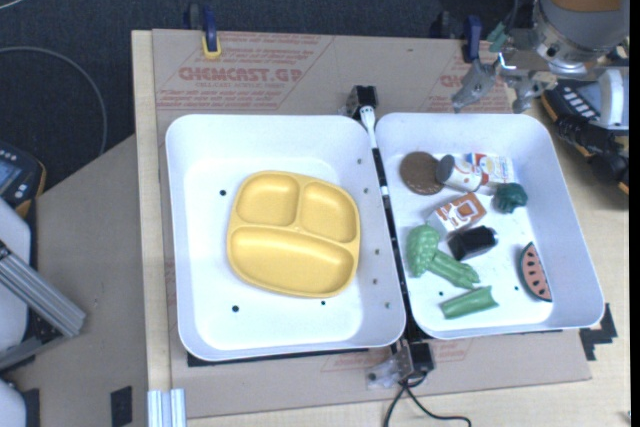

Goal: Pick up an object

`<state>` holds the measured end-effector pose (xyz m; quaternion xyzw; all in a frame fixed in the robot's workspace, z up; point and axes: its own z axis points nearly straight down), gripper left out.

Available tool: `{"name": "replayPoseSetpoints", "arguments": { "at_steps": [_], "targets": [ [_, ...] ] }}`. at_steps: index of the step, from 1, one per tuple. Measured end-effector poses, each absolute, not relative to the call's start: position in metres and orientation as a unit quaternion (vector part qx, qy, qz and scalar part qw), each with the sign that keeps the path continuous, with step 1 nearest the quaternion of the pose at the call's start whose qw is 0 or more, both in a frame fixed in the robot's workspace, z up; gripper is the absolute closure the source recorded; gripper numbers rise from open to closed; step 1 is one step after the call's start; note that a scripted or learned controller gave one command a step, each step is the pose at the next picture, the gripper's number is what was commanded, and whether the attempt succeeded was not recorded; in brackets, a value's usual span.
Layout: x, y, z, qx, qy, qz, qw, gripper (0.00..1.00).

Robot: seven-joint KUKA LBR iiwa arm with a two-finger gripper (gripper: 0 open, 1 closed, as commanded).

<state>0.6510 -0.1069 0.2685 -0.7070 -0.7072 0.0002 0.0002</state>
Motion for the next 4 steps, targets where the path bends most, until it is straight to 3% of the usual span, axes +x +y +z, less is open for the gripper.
{"name": "replayPoseSetpoints", "arguments": {
  "at_steps": [1, 2, 3, 4],
  "targets": [
    [0.591, -0.096, 0.134, -0.707, -0.707, 0.0049, 0.007, 0.0],
    [0.517, -0.114, 0.086, -0.71, -0.705, 0.0008, -0.002, 0.0],
    [0.508, -0.158, 0.085, -0.708, -0.706, 0.001, -0.001, 0.0],
    [0.54, -0.097, 0.085, -0.705, -0.709, -0.0015, -0.001, 0.0]
  ]
}}
